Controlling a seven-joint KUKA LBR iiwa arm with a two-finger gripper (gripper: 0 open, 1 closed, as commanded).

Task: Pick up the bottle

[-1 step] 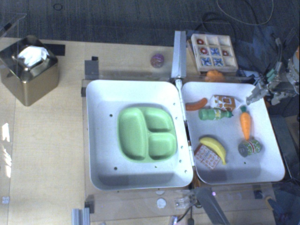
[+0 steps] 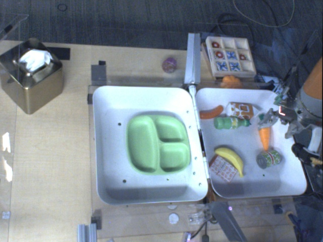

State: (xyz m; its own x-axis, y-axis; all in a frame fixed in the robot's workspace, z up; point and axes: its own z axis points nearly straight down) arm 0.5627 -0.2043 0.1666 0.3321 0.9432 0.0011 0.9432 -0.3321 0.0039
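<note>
Gripper [image 2: 275,116] hovers at the right bin's [image 2: 252,185] far right edge, its opening impossible to judge; green bottle [image 2: 231,122] lies nearby on white plastic.

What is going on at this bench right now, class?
A robot arm reaches in over the right bin, meant to pick up the green bottle. The bottle lies on its side among a sausage, a carrot, a banana and a can, not yet picked up. The left bin holds a green divided tray.
</note>
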